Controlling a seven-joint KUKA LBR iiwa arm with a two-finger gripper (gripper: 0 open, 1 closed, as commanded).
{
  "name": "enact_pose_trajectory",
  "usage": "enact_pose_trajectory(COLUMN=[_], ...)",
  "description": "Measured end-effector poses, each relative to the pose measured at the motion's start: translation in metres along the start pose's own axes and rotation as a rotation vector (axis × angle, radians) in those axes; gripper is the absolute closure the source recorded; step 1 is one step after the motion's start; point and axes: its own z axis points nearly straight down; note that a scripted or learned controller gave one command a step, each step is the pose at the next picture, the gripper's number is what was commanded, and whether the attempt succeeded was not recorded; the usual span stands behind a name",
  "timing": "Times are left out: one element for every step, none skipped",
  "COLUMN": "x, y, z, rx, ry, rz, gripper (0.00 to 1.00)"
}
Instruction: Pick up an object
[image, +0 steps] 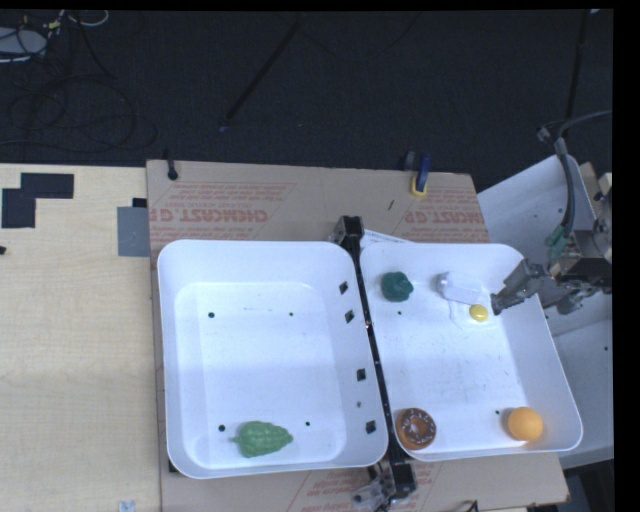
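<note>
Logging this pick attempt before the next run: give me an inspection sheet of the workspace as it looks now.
Surface: two white bins side by side, left bin and right bin, on a cardboard sheet over a light bench.
Job's things: light green lump in the left bin; dark green lump, yellow piece, clear plastic item, chocolate doughnut and orange ball in the right bin.
Clutter: blue and yellow clamp on the cardboard's far edge.
Grippers: pincer at the right bin's right rim, beside the yellow piece; hold not discernible.
Cables: loose cables on the dark floor beyond the bench.
Surroundings: dark floor.
</note>
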Motion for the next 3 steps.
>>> enact_pose_trajectory(x=[0.001,0.0,0.047], y=[0.0,0.025,-0.001], z=[-0.003,0.022,-0.071], rx=[-0.004,-0.002,-0.015], ry=[0.0,0.001,0.001], rz=[-0.003,-0.004,-0.011], gripper=[0.0,0.0,0.0])
